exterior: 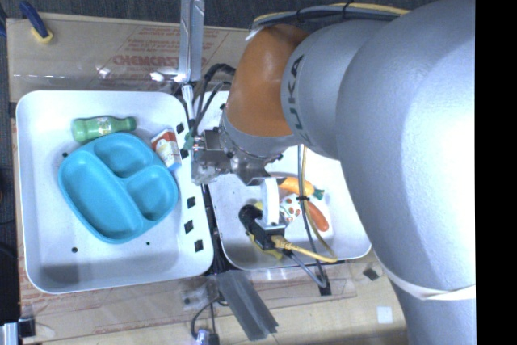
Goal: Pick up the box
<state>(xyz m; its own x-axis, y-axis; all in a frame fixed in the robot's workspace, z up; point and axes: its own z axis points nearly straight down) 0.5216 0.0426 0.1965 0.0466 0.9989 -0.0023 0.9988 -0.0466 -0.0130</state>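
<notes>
A small red-and-white box (166, 148) lies in the left bin (40, 174), at its right wall, wedged against the upper right corner of the blue divided tray (117, 186). My gripper (202, 164) hangs over the wall between the two bins, just right of the box and close to it. The grey arm with its orange band (258, 93) covers the gripper from above. Nothing shows between the gripper and the box.
A green bottle (102, 126) lies at the back of the left bin, above the blue tray. In the right bin (351, 242), orange and red items (311, 206) peek out from under the arm. The arm hides most of that bin.
</notes>
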